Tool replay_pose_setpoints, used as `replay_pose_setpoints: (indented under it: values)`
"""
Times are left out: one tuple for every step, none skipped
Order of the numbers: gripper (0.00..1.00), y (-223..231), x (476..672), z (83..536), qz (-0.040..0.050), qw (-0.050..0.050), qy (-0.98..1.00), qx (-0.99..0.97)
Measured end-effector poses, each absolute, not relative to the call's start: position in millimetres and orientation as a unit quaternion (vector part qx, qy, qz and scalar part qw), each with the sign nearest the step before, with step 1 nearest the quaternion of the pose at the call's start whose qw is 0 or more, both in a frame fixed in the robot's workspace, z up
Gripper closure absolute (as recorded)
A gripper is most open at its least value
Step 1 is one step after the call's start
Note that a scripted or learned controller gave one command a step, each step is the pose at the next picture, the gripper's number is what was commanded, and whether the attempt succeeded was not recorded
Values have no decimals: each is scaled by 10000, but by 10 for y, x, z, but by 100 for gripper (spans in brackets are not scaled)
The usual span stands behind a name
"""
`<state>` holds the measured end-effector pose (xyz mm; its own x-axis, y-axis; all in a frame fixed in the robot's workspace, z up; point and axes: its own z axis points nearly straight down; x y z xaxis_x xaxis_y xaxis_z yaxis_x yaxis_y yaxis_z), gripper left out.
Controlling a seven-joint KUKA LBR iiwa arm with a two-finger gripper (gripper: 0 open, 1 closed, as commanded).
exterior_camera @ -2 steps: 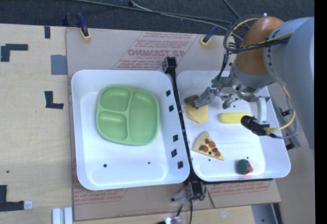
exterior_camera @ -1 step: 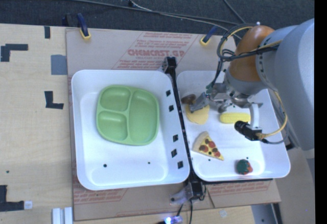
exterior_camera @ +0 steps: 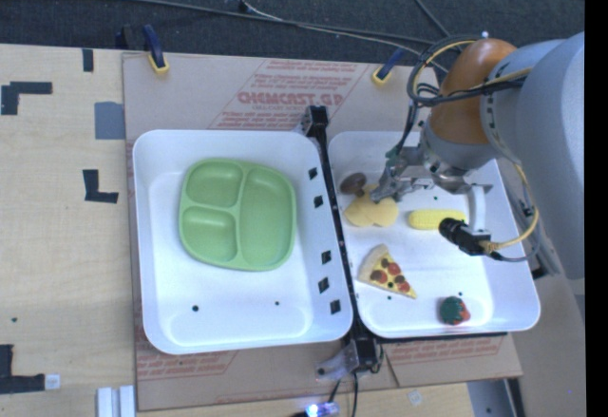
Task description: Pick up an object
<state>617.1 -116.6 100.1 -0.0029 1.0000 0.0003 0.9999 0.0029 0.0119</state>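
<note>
Grey and orange, the arm point(exterior_camera: 494, 111) reaches in from the right over the right bin point(exterior_camera: 503, 311), its gripper point(exterior_camera: 392, 185) low at the bin's far left, just above a pale yellow piece point(exterior_camera: 370, 213). I cannot tell how the jaws stand. A brown item point(exterior_camera: 353, 183) lies just left of the gripper, a yellow piece point(exterior_camera: 432, 217) to its right. Nearer lie a pizza slice point(exterior_camera: 387, 273) and a red-and-green toy point(exterior_camera: 453, 310). The left bin point(exterior_camera: 157, 311) holds a green divided plate point(exterior_camera: 237, 214).
</note>
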Motion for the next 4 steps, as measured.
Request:
replay_pose_setpoints:
  values:
    - [100,-1126,6164,1631,14,20,7078,7064]
    - [100,-1105,6179,2056,10,12,7075,7067]
    - [100,-1121,6101,2642,12,20,7075,7067]
    - [100,-664,6208,2638,0,-4,7089,7053]
